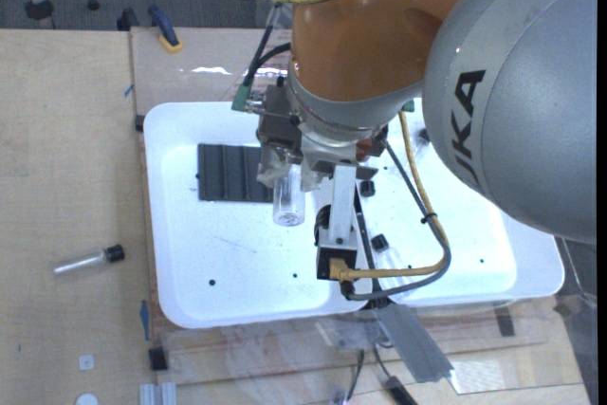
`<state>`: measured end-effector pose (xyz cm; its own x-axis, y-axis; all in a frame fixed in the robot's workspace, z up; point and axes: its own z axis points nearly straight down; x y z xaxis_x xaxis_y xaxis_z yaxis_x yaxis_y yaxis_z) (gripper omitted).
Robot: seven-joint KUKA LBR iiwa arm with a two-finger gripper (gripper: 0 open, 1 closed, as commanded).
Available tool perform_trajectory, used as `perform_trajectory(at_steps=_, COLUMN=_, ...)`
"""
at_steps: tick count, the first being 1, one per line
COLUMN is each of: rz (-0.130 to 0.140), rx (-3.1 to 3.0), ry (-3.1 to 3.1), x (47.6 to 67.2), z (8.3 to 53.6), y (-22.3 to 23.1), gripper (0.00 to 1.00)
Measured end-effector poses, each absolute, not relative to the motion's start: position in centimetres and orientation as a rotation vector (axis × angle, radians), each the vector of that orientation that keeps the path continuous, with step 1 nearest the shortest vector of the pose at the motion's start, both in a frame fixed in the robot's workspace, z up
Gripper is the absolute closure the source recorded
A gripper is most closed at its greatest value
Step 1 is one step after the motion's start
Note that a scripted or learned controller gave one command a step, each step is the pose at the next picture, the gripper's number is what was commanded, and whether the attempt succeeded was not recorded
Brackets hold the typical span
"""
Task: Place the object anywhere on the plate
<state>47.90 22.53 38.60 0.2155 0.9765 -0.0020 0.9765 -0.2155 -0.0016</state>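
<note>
Camera view: a clear tube (pixel 286 204), judged light, rigid, slippery and breakable, is seen gripped at its upper end by the jaws at the dark plate's (pixel 228 174) three o'clock edge.

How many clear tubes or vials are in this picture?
2. One clear tube is at the gripper over the left bin, beside the dark plate. One black-capped vial lies on the bench left of the bins. The arm may hide others.

grey arm (pixel 531 100), orange band (pixel 370 5), yellow cables (pixel 417 270), black lettering.
</note>
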Motion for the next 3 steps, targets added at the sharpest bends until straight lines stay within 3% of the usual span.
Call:
perform_trajectory(at_steps=1, rz=0.001, rx=-2.773, ry=-1.479, x=49.0, z=38.0, y=22.5, gripper=1.0)
perform_trajectory(at_steps=2, rz=0.0, rx=-2.926, ry=-1.144, x=60.3, z=33.6, y=21.9, gripper=1.0)
perform_trajectory(at_steps=3, rz=0.005, rx=-2.959, ry=-1.052, x=65.1, z=17.0, y=22.4, gripper=1.0)
